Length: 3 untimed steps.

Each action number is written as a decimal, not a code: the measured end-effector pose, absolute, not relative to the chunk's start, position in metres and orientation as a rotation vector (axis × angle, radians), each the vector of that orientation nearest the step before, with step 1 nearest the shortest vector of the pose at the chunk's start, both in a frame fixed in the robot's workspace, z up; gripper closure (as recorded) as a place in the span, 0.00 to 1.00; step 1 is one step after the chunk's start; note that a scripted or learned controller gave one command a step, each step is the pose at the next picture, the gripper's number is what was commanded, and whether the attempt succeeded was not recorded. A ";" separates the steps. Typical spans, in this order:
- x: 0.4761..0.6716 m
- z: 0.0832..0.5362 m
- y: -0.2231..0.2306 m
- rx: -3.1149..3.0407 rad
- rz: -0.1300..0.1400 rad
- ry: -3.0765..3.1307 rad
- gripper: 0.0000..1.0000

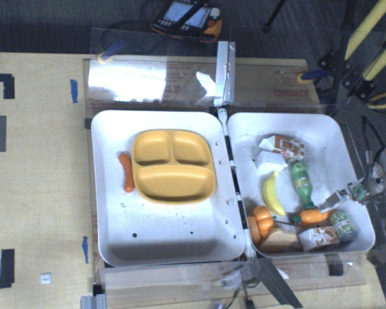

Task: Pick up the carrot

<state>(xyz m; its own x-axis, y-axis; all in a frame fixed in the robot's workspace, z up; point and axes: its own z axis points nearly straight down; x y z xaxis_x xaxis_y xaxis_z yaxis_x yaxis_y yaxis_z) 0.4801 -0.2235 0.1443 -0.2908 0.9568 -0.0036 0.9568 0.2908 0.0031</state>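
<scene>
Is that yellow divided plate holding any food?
Empty. The yellow plate in the left bin shows three bare compartments; a sausage lies beside it on the bin floor.

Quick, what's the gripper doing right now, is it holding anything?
Gripper: at the right bin's right edge, just right of the carrot; open or shut cannot be told, and nothing seen held.

Two bins sit side by side on the desk (38, 172). The left bin (109, 230) holds a divided plate (174, 166) with a sausage (127, 172) just left of it. The right bin (350, 172) holds a banana (273, 196), with a carrot (314, 216) to its right, toward the near edge.
</scene>
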 end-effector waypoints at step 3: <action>0.481 0.086 -0.182 2.599 0.004 1.761 0.00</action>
